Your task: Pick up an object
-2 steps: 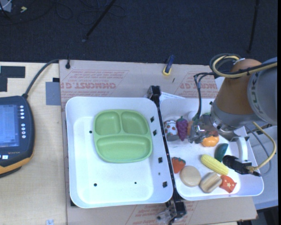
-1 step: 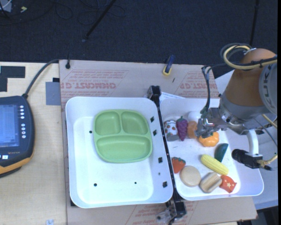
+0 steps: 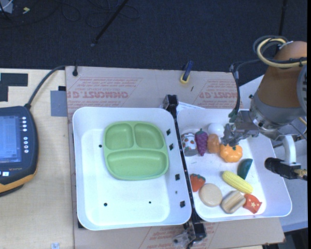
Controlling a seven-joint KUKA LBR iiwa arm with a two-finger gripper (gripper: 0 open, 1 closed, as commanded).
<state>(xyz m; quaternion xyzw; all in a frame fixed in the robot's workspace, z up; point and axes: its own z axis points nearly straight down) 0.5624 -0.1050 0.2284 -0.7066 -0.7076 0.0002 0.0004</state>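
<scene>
Grey metal, my claw (image 3: pixel 232 135) sits low over the right bin (image 3: pixel 280 204), at its upper middle; whether it is wide or narrow I cannot tell. Orange pumpkin (image 3: pixel 230 152) just below the tip, at six o'clock, seemingly touching. Purple grapes (image 3: pixel 201 141) and a small orange piece (image 3: pixel 213 143) at nine o'clock. Yellow corn (image 3: pixel 237 182), a teal piece (image 3: pixel 244 168), a tan round (image 3: pixel 211 194), a bread roll (image 3: pixel 232 202) lie further out toward six. Left bin (image 3: pixel 88 191) carries a green divided plate (image 3: pixel 135 150), well apart at nine.
</scene>
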